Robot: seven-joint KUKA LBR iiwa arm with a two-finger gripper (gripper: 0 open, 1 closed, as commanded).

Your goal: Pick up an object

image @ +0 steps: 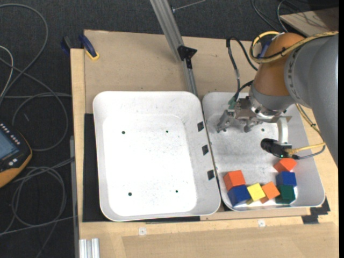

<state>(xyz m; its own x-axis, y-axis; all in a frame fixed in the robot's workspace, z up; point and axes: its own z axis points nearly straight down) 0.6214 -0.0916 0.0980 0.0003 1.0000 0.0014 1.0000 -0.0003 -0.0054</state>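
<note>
Gripper [237,123] first: it hangs in the upper part of the right bin [317,190], right of centre in the frame, with its two fingers spread apart and nothing between them. The fingertips [222,126] look to be close above the speckled white floor, though whether they touch it cannot be told from this slant.

Going from the left of the frame: a handheld controller [11,152] lies on the dark floor at the left edge among loose cables. Next comes the left bin [102,109], wide and white, holding no blocks. An angled metal bar [169,23] runs down from the top centre to the gap between the bins. Then the right bin, where the arm [306,69] reaches in from the upper right.

The things to pick sit well below the gripper, huddled in the lower right corner of that bin: an orange block [234,178], a blue block [239,195] just below it, a yellow block [256,191], another orange block [270,190], and a further small stack at the far right, which includes a second blue block [287,179].

To do this step well, my judgement is that the spread fingers should travel down the frame toward the cluster and straddle one block from above. The orange block at the cluster's upper left looks the most exposed; the others are packed tight and close to the wall, where a finger could jam.
</note>
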